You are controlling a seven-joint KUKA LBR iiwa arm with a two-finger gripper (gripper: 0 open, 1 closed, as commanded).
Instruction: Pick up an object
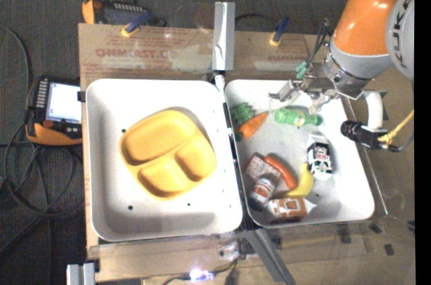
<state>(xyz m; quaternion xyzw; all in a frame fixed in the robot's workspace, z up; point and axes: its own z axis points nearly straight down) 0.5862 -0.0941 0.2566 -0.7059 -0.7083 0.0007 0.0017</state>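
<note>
While my arm reaches in from the right, its gripper (301, 89) hangs over the far end of the right bin (360, 206), just above a green bottle (297, 117) lying on its side. I cannot tell from this slant whether the fingers are open or closed, and nothing shows between them. I judge the step in hand to be the approach: nothing is lifted yet, and every candidate lies in that bin. Beside the bottle sits a toy carrot (250, 123); nearer the front lie a sausage (281, 170), a banana (302, 184), two small cans (261, 181), a carton (289, 208) and a black-and-white packet (320, 159). Next, as I read it, the gripper must come straight down with its fingers set across the bottle's narrow width, since a round body may roll away. The left bin (101, 209) holds a yellow divided tray (168, 153). Faint red lettering on the cardboard (135, 53) covering the surface behind is too washed out to read, part of "KUKA" runs along the arm (404, 27), and the can labels are too small to make out.
</note>
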